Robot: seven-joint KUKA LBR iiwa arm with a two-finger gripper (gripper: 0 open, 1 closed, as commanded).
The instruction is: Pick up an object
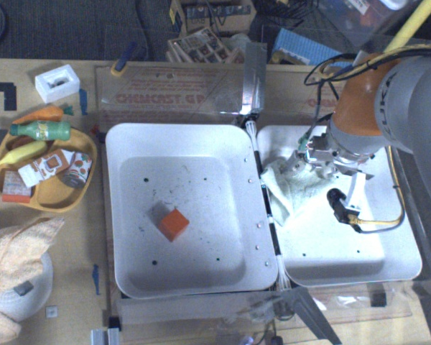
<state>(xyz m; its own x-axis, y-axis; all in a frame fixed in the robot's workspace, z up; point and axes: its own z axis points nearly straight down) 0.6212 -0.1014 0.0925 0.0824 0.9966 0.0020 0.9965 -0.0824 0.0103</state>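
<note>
The arm (388,99) reaches in from the right and bends down over the right bin (359,257); its gripper (310,165) sits low at that bin's upper left part, right at a crumpled pale cloth (291,187); whether the jaws are apart or together cannot be told, since the wrist hides them, and nothing can be seen held. The cloth lies against the bin's left wall, bunched and partly draped toward the rim. A black and yellow cable (359,221) loops from the wrist across the bin floor.

In the left bin (129,264) an orange cube (175,224) rests on the floor, somewhat left of centre, well apart from the gripper.

On the counter (93,77), left of the bins, stands a yellow bowl (54,196) holding a green bottle (42,130) and other small items; below it lies a peach cloth (21,254); a small white box (57,83) sits near the upper left.
</note>
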